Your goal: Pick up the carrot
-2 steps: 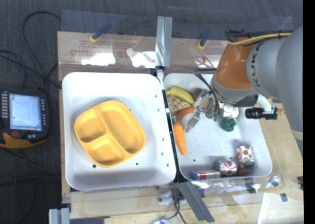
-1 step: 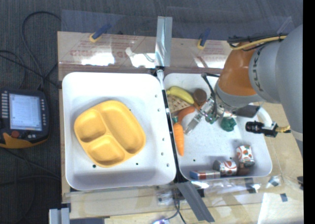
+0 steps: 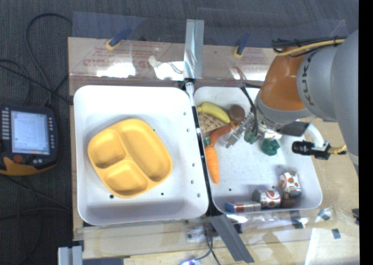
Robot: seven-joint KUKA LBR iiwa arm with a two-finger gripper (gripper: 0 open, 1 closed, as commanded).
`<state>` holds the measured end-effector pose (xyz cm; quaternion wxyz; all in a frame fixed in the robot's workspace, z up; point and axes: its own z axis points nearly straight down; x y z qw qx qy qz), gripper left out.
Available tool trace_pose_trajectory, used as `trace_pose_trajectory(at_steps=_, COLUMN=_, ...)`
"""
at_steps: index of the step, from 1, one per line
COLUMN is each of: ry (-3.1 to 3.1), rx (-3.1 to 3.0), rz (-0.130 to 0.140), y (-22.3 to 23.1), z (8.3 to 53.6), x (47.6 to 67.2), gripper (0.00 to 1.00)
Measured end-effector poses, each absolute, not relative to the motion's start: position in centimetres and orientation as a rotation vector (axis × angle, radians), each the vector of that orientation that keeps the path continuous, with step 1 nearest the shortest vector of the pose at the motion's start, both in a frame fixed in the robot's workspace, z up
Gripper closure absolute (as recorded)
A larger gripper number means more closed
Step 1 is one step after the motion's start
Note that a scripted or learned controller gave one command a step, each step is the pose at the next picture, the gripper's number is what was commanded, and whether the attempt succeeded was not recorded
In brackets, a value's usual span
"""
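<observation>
Right bin, left wall: carrot (image 3: 212,163) lies lengthwise against the divider, tip toward the near side.
Gripper (image 3: 238,135): hangs over the far-left part of the right bin (image 3: 303,197), just right of the carrot's top; whether the fingers are open or closed, I cannot tell.
Banana (image 3: 214,111): far of the gripper.
Left bin (image 3: 96,200): yellow divided plate (image 3: 129,156).
</observation>
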<state>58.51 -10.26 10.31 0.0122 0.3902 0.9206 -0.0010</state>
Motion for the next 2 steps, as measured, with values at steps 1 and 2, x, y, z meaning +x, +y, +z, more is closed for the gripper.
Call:
trace_pose_trajectory(at_steps=1, ry=2.676, rx=1.643, rz=0.0, y=-3.3, z=18.5, x=55.8, gripper=1.0)
trace_pose_trajectory(at_steps=2, ry=2.728, rx=1.563, rz=-0.004, y=0.0, z=18.3, x=49.9, gripper=1.0)
